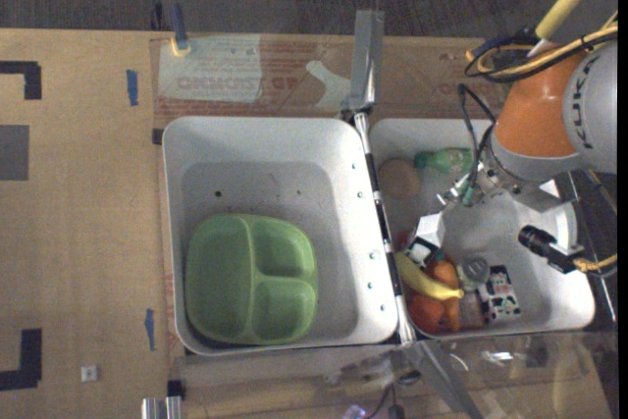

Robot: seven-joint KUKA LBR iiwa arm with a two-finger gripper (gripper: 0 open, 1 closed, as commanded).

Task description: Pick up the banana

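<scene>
Hand (pixel 478 262) over right bin, state unclear.
I see banana (pixel 428 278) just left of it, long axis running upper-left to lower-right.

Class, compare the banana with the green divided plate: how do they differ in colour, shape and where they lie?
The banana is yellow, the green divided plate green. The banana is a slim curved fruit; the plate is broad, flat and split into compartments. The banana lies in the right bin among other items, touching an orange fruit; the plate lies alone in the left bin. Both rest near their bins' near edges.
</scene>
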